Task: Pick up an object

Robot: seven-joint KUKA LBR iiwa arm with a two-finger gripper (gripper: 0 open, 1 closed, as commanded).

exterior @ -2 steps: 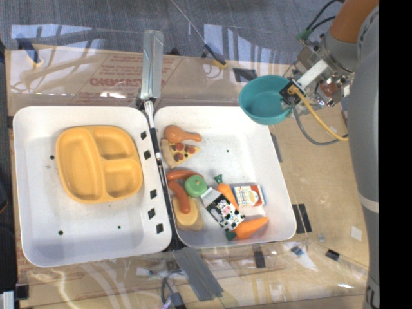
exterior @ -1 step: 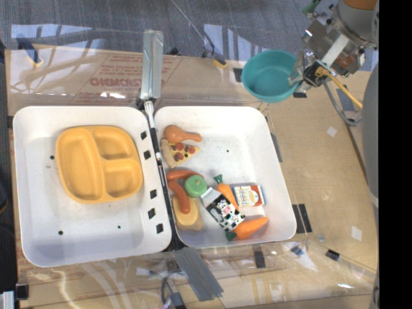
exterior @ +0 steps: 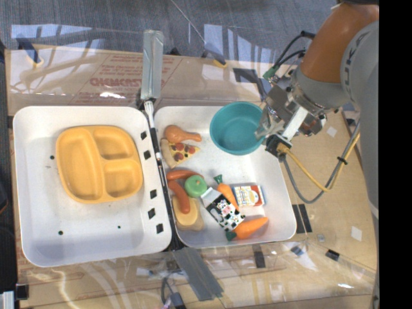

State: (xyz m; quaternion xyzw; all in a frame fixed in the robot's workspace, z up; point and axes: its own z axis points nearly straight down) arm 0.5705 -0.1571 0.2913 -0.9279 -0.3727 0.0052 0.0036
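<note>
A teal bowl (exterior: 235, 129) sits at the far right corner of the right bin (exterior: 286, 201), its edge reaching over the bin's back wall. My gripper (exterior: 269, 134) is at the bowl's right rim, and the rim lies between its fingers. One pale finger (exterior: 262, 129) rests inside the rim. The grey arm with its orange band comes in from the upper right.
The right bin also holds a toy drumstick (exterior: 181, 134), a pizza slice (exterior: 179, 152), a sausage (exterior: 179, 197), a cow-patterned carton (exterior: 223, 212), a small box (exterior: 248, 196) and carrots (exterior: 252, 227). A yellow divided plate (exterior: 98, 161) lies in the left bin (exterior: 38, 237).
</note>
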